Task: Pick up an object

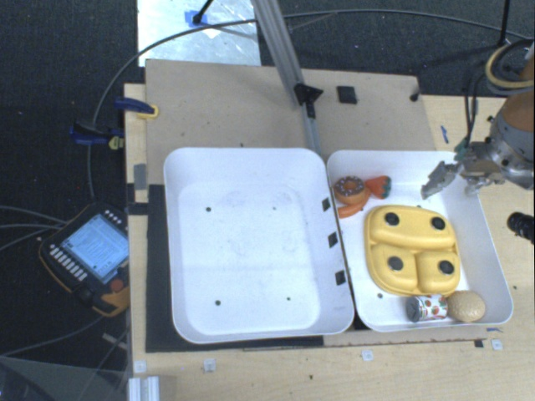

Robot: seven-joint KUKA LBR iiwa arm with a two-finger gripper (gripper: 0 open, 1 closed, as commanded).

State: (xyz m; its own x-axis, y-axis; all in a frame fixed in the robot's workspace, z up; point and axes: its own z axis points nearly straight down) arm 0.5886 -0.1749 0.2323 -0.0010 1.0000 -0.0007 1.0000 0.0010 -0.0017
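The right bin (485, 224) holds a large yellow moulded piece with black dots (410, 249). At the bin's far left lie a round orange and brown toy (351, 190) and a small orange carrot-like piece (379, 185). Along the near wall sit a small printed can (426, 308) and a beige ball (468, 306). My gripper (450, 187) hangs over the far right part of this bin, above and to the right of the yellow piece. Its fingers are open with nothing between them.
The left bin (171, 224) sits beside the right one, joined by black clips (333, 239). A grey pole (280, 40) slants down to the bench's far edge. A teach pendant (88, 253) lies off the bench's left side, with clamps (134, 107) at the far left corner.
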